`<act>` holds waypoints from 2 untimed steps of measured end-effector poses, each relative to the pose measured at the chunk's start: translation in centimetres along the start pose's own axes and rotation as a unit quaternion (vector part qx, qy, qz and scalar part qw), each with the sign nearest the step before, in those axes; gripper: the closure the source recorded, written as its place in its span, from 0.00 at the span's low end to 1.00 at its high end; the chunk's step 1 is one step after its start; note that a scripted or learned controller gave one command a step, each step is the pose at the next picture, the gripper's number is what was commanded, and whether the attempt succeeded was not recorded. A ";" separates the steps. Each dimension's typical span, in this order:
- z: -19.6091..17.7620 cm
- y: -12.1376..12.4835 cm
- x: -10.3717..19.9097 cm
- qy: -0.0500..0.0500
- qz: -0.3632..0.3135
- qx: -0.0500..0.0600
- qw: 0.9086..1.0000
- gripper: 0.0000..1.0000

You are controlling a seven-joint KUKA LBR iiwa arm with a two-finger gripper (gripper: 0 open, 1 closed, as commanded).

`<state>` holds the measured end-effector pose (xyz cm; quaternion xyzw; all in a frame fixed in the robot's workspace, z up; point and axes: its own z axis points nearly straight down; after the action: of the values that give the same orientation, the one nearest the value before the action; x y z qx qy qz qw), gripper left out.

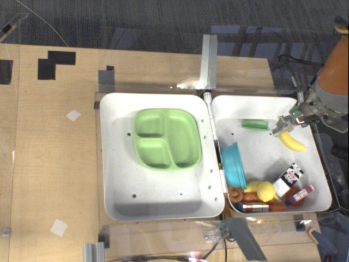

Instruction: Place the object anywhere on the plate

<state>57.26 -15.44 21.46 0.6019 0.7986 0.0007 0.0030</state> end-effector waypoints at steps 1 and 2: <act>6.5 5.2 5.5 0.003 -0.010 0.002 1.000 1.00; 2.7 8.9 11.2 0.001 -0.005 -0.002 1.000 1.00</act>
<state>62.74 -2.25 18.73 0.5979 0.8015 0.0029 0.0031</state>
